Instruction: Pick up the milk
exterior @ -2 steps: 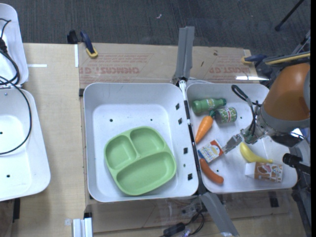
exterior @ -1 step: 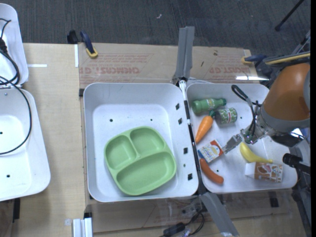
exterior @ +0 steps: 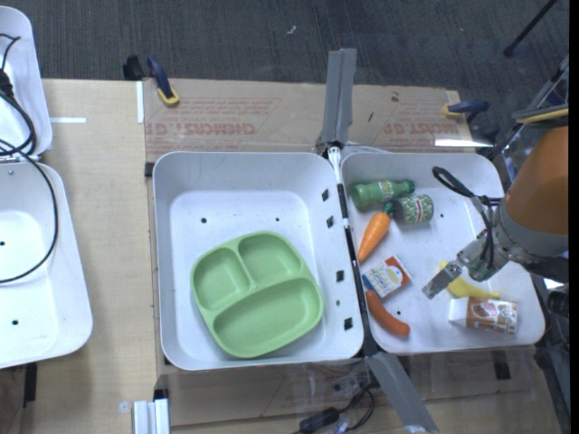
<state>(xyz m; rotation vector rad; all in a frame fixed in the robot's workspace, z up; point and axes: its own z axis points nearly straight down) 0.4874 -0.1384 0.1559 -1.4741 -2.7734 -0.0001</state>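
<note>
A single fixed camera looks down on the table (exterior: 99, 107) from above, tilted at a slant so that the far edge of the table and the dark floor (exterior: 271, 16) beyond it lie along the top of the frame. It stands far enough back to take in both white bins whole: the left bin (exterior: 172, 242) sits at the centre, the right bin (exterior: 534, 324) toward the right side. The near edge of the table falls at the bottom. The arm (exterior: 543, 197) enters from the right edge of the frame, over the right bin.
</note>
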